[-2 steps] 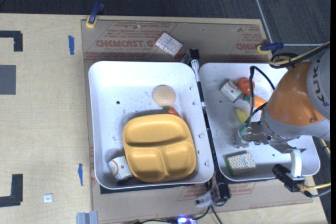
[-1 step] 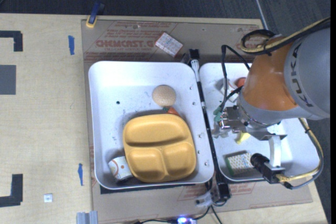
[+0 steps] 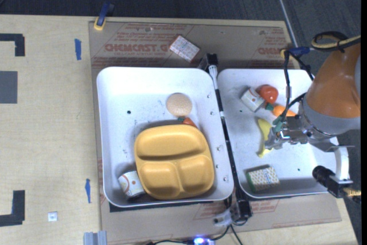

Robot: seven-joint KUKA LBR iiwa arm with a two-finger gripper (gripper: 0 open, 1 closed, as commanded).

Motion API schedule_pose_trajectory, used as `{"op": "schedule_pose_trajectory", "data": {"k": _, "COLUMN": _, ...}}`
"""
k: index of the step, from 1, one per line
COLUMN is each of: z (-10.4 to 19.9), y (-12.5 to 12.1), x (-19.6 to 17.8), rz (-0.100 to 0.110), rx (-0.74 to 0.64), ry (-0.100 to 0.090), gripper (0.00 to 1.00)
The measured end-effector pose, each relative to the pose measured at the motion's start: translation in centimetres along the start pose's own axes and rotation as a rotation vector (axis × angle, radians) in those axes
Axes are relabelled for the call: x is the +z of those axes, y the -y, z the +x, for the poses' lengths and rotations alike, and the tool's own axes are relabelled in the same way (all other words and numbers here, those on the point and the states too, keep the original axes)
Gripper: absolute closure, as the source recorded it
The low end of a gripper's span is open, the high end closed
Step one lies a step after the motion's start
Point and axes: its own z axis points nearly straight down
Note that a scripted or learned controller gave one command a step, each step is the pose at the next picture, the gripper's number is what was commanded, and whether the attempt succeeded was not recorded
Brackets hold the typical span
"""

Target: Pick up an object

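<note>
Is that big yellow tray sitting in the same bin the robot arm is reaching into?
No, the yellow tray lies in the left bin, while the gripper is over the right bin.

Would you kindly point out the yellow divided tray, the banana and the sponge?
yellow divided tray (image 3: pixel 174 160): camera view, middle divider.
banana (image 3: pixel 264 132): camera view, mid-body.
sponge (image 3: pixel 262 177): camera view, top face.

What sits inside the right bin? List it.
Inside the right bin: a tomato, a small white block, a banana and a green-topped sponge. The arm covers the bin's right part, so anything under it is hidden.
</note>
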Motion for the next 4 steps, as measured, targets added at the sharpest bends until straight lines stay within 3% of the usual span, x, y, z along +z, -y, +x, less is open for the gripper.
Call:
{"op": "schedule_pose_trajectory", "data": {"k": 1, "z": 9.4, "y": -6.7, "x": 0.0, "rz": 0.001, "rx": -0.002, "ry": -0.002, "gripper": 1.0}}
{"op": "schedule_pose_trajectory", "data": {"k": 2, "z": 9.3, "y": -6.6, "x": 0.0, "rz": 0.002, "rx": -0.001, "ry": -0.002, "gripper": 0.0}}
{"op": "schedule_pose_trajectory", "data": {"k": 3, "z": 6.3, "y": 0.0, "x": 0.0, "rz": 0.004, "rx": 0.001, "ry": -0.002, "gripper": 0.0}}
{"op": "schedule_pose_trajectory", "data": {"k": 4, "z": 6.3, "y": 0.0, "x": 0.0, "rz": 0.004, "rx": 0.0, "ry": -0.002, "gripper": 0.0}}
